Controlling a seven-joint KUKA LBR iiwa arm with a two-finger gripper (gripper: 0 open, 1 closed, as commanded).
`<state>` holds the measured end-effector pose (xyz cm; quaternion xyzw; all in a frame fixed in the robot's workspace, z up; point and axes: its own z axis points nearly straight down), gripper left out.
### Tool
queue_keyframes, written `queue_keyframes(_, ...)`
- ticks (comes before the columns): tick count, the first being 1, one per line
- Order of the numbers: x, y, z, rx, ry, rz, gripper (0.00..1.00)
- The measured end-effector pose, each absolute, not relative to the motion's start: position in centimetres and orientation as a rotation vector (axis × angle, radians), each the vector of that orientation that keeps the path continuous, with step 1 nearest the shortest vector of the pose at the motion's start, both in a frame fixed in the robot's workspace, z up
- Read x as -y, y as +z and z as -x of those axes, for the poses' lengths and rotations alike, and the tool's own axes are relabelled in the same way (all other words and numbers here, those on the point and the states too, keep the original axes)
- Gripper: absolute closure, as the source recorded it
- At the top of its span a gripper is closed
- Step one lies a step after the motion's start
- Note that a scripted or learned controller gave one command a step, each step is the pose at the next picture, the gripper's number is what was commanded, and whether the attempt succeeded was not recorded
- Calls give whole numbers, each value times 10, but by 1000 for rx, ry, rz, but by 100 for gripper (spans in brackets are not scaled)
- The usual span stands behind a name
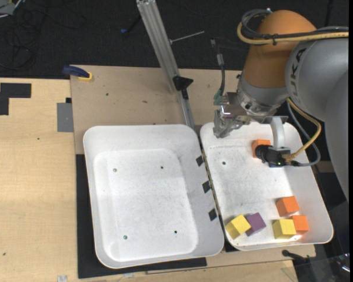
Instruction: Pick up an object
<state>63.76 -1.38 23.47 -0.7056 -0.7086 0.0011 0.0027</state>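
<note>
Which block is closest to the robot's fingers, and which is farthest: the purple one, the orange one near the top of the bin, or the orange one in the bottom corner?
Measured from the gripper in the camera view:
1. Upper orange block, just right of the gripper, partly hidden by black hardware.
2. Purple block, at the right bin's near edge.
3. Corner orange block, bottom right.

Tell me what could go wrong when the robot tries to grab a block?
The gripper sits at the far end of the right bin, away from most blocks, so it might close on nothing. Near the front rim, the yellow block touches the purple block, so one may get pushed. Another yellow block is crowded between two orange blocks.
</note>
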Motion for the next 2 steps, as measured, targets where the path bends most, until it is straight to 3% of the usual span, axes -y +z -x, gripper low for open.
queue_keyframes(2, -84, 222, -623, 2222, 5, 2213, 100)
